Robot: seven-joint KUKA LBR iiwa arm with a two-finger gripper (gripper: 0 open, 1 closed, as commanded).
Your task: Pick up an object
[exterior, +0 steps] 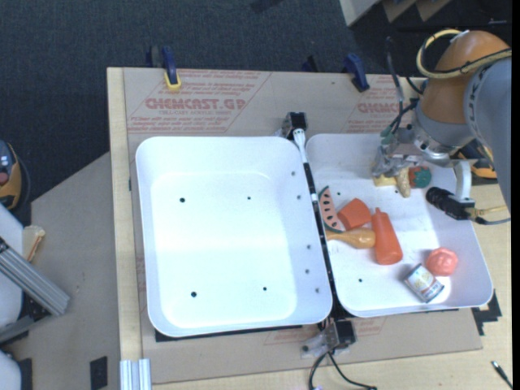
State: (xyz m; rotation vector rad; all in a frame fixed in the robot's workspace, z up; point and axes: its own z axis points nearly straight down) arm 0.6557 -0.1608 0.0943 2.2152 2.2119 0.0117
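Observation:
My gripper [396, 171] hangs over the far part of the right bin [357, 295], close above its floor. A small green and red thing [420, 176] lies right beside it, touching or nearly so. Nearer the middle of that bin sit an orange block [354, 213], an orange bottle-shaped piece [386, 236], a tan pear-like piece [354, 238] and a watermelon slice [327, 210]. A pink round thing [443, 260] and a small tin can [423, 283] lie at the front right.
The left bin [162, 177] stands beside the right one, with a black divider rail [313, 210] between them. Blue clamps [170, 63] hold the cardboard sheet at the bench's far edge. The arm's orange band [467, 55] rises at the far right.

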